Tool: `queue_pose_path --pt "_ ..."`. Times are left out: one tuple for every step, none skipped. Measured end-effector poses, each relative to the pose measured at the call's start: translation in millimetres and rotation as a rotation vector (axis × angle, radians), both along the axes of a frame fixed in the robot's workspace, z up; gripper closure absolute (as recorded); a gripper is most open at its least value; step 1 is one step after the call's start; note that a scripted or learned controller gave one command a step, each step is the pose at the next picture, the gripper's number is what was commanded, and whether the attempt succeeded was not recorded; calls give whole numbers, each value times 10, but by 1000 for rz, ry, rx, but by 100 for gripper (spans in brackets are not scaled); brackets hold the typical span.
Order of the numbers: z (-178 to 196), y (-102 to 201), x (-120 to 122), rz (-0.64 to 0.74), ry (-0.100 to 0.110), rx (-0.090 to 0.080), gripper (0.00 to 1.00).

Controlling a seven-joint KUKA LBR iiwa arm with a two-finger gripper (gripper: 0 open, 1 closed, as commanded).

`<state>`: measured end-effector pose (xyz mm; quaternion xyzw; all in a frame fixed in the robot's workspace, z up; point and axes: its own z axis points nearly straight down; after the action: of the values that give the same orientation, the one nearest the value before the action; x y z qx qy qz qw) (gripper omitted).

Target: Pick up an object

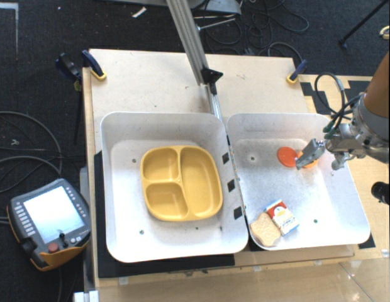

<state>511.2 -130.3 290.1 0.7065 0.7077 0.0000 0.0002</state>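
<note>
The counter (151,74) is a pale board carrying two shallow white bins side by side, with yellow clamps at its far corners and bare surface along the far side behind the bins. The left bin (119,143) holds a yellow divided plate (181,182) with three compartments, lying roughly in the middle, so that bare white floor runs all round it, widest toward the near edge. The right bin (346,225) is more open: its middle and near right are bare. The arm (378,115) reaches in over this bin's right rim, and the gripper (322,156) hangs over the far right part of the floor with its two fingers spread apart, nothing between them; one finger (308,155) lies over the right edge of an orange disc (288,156). That disc is round and flat, so it shows no long axis; it lies on the floor in the far half of the right bin, apart from the walls. At the near left corner lie a small red, white and blue carton (284,218), its long axis slanting from far left to near right, and touching it a tan bread-like piece (265,229), close against the near rim.
</note>
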Motion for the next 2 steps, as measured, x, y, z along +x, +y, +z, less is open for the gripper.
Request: queue_pose_path --pt "1 -1 0 0 0 0 0" --pt "-429 8 -8 -2 5 0 0"
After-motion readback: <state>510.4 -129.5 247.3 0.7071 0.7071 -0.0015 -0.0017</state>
